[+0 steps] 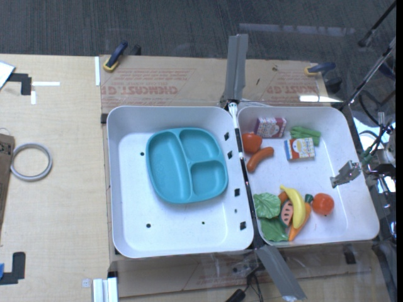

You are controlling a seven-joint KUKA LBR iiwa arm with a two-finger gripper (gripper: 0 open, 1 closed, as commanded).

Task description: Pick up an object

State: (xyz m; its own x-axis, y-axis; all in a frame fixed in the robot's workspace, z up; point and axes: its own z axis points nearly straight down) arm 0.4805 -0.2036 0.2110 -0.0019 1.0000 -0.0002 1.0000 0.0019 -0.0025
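The right bin (pixel 352 137) holds several toy foods. At the back lie a pink carton (pixel 271 127), a green piece (pixel 305 133) and a small white and orange box (pixel 300 148). A red tomato (pixel 250 143) and a sausage (pixel 260 158) sit by the left wall. Near the front are lettuce (pixel 267 205), a banana (pixel 296 205), a watermelon slice (pixel 286 213), a carrot (pixel 294 233) and an orange-red fruit (pixel 322 204). My gripper (pixel 345 173) hangs at the bin's right side, above bare floor, apart from every object and holding nothing visible.
The left bin (pixel 126 187) carries a teal divided plate (pixel 187 164). A grey divider post (pixel 237 68) rises between the bins at the back. A tape roll (pixel 28 161) lies on the wooden bench at the left. Cables and the arm's base crowd the right edge.
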